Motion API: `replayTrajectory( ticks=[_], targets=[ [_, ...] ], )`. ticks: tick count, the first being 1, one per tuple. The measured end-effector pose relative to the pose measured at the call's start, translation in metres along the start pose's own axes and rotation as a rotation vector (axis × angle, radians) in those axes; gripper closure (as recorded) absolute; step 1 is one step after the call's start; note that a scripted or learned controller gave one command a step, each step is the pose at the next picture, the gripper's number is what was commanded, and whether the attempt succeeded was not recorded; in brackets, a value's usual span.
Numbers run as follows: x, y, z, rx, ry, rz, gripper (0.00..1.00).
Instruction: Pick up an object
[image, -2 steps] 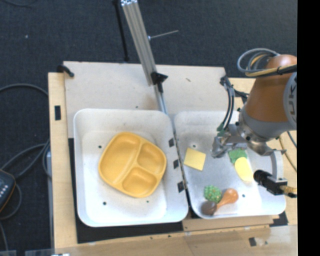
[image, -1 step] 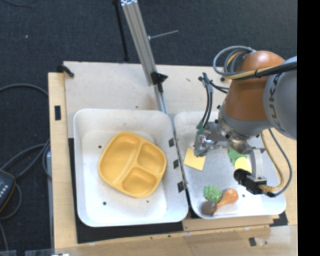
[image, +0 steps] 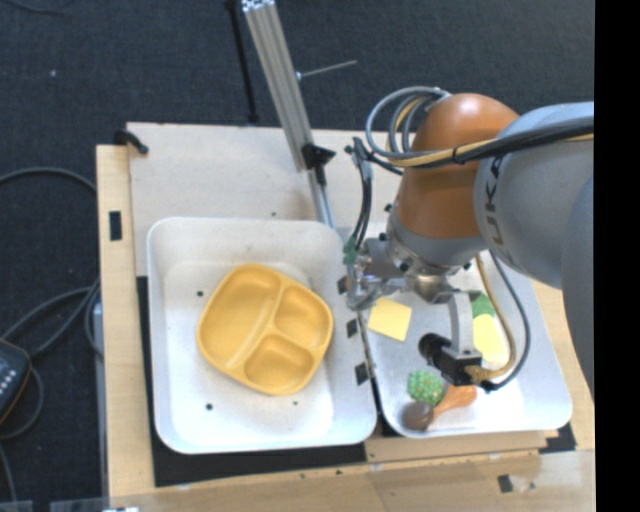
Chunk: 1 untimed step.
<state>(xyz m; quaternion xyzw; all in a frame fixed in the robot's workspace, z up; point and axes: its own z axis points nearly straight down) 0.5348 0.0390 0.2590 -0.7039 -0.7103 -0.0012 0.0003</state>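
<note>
My claw (image: 408, 283) hangs over the right bin (image: 545, 385), just above the yellow block (image: 390, 320). Whether it grips anything, I cannot tell.

Yellow divided plate (image: 265, 327) is occupying the left bin's (image: 170, 400) centre, leaving its margins passable; the arm (image: 450, 180) is overhanging the crowded right bin (image: 545, 405).

Two bins sat side by side on bench (image: 200, 170). Left bin (image: 170, 400) held divided plate (image: 265, 327), near its middle. Right bin (image: 545, 400) held square block (image: 390, 320) near its left wall; behind block, arm's wrist (image: 440, 210) hung over bin. Toward front of right bin lay round leafy piece (image: 424, 384), carrot-shaped piece (image: 455, 398) just right of it, rounded lump (image: 415, 416) at front edge. Oblong piece (image: 488, 335) lay right of block.
</note>
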Motion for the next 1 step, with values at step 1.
replayTrajectory(
  ticks=[1],
  targets=[
    [0.0415,0.0047,0.0049,0.001,-0.002,0.003,1.00]
  ],
)
